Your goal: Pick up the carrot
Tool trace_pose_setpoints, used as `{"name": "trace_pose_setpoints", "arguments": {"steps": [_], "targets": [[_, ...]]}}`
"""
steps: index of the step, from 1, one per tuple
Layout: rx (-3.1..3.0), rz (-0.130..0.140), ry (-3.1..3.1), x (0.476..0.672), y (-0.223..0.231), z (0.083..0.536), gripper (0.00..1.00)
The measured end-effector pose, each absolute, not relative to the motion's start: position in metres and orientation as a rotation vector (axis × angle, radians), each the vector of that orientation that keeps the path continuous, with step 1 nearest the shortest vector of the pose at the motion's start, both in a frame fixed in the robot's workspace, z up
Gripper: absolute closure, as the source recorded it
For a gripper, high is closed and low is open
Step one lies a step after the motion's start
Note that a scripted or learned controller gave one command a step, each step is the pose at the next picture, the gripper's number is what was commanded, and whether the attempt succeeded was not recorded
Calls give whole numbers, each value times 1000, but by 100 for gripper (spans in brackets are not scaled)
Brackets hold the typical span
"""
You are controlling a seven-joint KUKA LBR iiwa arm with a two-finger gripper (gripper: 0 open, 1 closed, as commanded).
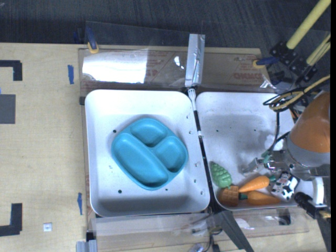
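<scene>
Gripper (272,173) at five o'clock in right bin (231,114), just above carrot (254,183); finger spacing unclear.

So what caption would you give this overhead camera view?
Gripper poised by the carrot in the right bin; a blue tray sits in the left bin.

On the table (42,140) two white bins sit side by side. The left bin (100,109) holds a blue divided plate (149,152) near its centre. In the right bin (231,114), toward five o'clock, two carrots (256,190) lie together, a green leafy piece (220,175) just beside them at nine o'clock. The claw (273,173) hangs close above the carrots.
</scene>
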State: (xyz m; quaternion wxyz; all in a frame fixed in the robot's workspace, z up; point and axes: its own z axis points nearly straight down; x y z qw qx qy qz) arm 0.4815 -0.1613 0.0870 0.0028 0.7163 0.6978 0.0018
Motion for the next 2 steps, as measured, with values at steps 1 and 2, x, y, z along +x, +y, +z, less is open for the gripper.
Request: {"name": "trace_pose_setpoints", "arguments": {"steps": [1, 2], "targets": [[2244, 4, 2191, 481, -143, 87, 0], [2149, 4, 2283, 481, -137, 87, 0]]}}
